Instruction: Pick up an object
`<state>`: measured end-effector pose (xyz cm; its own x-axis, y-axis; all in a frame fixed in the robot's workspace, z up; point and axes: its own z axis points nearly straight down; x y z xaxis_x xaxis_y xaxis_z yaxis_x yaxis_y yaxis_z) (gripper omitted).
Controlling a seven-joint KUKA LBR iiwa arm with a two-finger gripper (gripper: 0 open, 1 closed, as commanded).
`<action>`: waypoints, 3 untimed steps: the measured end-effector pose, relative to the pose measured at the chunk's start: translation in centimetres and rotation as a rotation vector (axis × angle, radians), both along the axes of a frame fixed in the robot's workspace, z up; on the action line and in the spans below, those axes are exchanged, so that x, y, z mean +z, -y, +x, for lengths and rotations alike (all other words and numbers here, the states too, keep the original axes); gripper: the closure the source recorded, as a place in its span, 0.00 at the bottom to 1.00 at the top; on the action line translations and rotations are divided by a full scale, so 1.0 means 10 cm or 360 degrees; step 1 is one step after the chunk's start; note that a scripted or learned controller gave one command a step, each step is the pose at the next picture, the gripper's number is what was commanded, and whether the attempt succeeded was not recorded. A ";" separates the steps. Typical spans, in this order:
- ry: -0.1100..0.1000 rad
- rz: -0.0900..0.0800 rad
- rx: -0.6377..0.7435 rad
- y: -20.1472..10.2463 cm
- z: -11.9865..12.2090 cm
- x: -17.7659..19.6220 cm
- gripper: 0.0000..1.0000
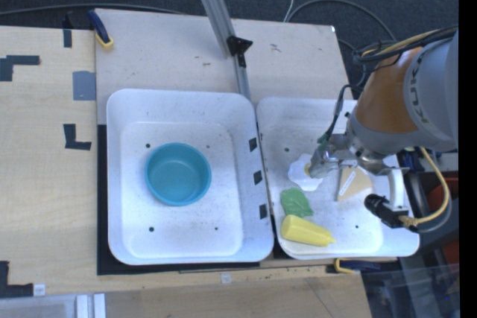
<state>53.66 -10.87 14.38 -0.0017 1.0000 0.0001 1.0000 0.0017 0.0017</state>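
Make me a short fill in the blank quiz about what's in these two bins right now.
1. The bowl in the left bin is coloured ____.
2. The yellow piece lies in the ____ bin.
3. The green piece lies just ____ the yellow piece in the picture.
4. The hand hovers over the ____ bin.

Missing words: blue; right; above; right

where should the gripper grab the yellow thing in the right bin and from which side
Grip the yellow object across its thicker left part, coming straight down from above. It lies flat and elongated, tapering rightward, with the green piece just behind it, so fingers probably fit best across its short width.
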 end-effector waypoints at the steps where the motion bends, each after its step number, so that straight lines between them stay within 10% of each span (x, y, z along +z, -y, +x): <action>1: -0.0005 -0.0001 -0.0001 0.02 0.07 0.42 1.00; 3: -0.0003 0.0003 0.0009 -0.52 0.28 0.91 1.00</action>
